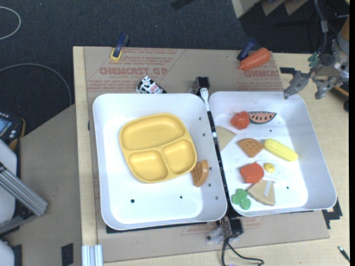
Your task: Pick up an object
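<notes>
My gripper [306, 88] hangs over the far right corner of the right bin [316, 148], open, with nothing between its spread fingers. Below it in that bin lie a red tomato [240, 120], a watermelon slice [261, 117], a yellow corn cob [280, 149], a waffle [250, 147], a red-orange piece [252, 173], a green broccoli [241, 199] and a tan wedge [264, 193]. The left bin [111, 198] holds a yellow divided plate [158, 147] and a brown pastry [200, 173] by its right wall.
On the cardboard behind the bins rest an orange carrot toy [255, 59], a black-and-white toy [150, 86] and a yellow-and-blue clamp [117, 49]. A black divider [211, 132] runs between the bins. Cables trail off the bench's front edge.
</notes>
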Action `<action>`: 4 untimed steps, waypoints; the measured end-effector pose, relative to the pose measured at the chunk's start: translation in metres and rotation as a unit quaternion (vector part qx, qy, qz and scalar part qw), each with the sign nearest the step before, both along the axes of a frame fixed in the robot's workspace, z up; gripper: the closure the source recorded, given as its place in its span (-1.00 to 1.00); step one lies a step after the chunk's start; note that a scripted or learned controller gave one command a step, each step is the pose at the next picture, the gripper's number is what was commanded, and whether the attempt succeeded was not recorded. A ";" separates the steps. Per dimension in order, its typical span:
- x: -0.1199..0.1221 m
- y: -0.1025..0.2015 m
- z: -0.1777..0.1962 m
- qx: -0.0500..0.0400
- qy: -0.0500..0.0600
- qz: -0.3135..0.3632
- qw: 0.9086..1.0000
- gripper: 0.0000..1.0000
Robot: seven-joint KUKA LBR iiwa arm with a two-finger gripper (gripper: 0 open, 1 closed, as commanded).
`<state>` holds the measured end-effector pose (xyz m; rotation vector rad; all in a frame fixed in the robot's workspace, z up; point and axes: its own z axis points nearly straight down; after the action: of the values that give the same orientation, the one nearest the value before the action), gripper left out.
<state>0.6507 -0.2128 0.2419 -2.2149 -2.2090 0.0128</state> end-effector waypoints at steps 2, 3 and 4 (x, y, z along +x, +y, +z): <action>-0.004 -0.006 -0.040 -0.001 -0.005 0.001 1.000 -1.00; -0.005 -0.003 -0.082 -0.001 -0.005 0.002 1.000 -1.00; -0.008 0.001 -0.126 -0.001 -0.005 0.002 1.000 -1.00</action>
<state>0.6427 -0.2122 0.1162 -2.2151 -2.2202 0.0047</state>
